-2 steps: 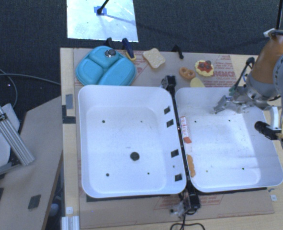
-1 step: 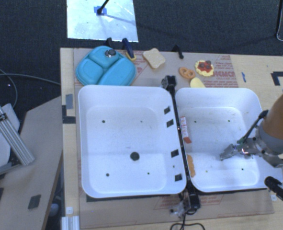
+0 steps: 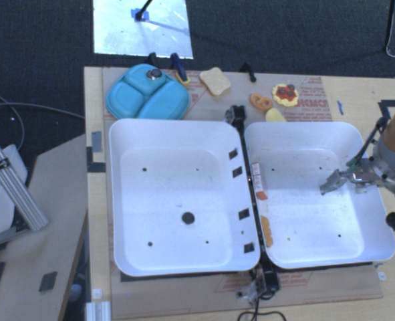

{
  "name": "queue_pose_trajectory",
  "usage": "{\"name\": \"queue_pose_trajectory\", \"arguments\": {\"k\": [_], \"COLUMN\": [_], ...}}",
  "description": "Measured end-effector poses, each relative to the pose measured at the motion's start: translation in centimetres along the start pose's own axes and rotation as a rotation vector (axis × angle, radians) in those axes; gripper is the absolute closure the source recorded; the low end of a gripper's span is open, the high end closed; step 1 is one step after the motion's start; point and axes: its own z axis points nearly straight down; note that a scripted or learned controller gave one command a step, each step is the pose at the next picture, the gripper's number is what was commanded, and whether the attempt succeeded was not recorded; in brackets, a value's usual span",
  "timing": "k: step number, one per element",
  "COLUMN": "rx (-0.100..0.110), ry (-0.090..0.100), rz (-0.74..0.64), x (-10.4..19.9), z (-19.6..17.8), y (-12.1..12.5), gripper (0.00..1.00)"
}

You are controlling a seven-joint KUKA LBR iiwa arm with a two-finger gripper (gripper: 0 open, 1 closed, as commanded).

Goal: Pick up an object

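Me: my gripper (image 3: 331,184) is hanging over the right bin (image 3: 304,139), coming in from its right side, fingers pointing toward the middle of the floor.

Jaws: look slightly apart with nothing between them — empty, as far as I can see.

Targets in my bin: slim pickings. There's a small red-and-white piece (image 3: 256,176) and an orange piece (image 3: 267,231) both tucked against the left wall by the divider, well apart from me.

Left bin (image 3: 177,134): just a small dark disc (image 3: 188,218) on the floor, plus a few dots that I think are holes.

Off-limits stuff: behind the bins on the bench there's a blue tray (image 3: 147,93), toast (image 3: 215,81), a pretzel (image 3: 260,101), a little tart (image 3: 285,94) and a yellow bit (image 3: 274,115) — none of it in a bin.

Progress: basically zero. Nothing gripped, nothing lifted.

What's left: everything — pick a target, get over it, drop down, close, lift.

My guess: the orange piece is the best bet, but it's hugging the wall, so getting a finger on each side could be awkward.
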Motion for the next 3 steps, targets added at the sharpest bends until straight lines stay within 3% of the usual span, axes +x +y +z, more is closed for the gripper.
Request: {"name": "queue_pose_trajectory", "arguments": {"k": [1, 2, 3], "rx": [0.004, 0.001, 0.002], "ry": [0.001, 0.002, 0.010], "rz": [-0.004, 0.003, -0.011], "x": [5.3, -0.1, 11.4], "z": [6.1, 5.8, 6.0], "y": [3.8, 6.7, 13.2], "gripper": [0.00, 0.00, 0.00]}}
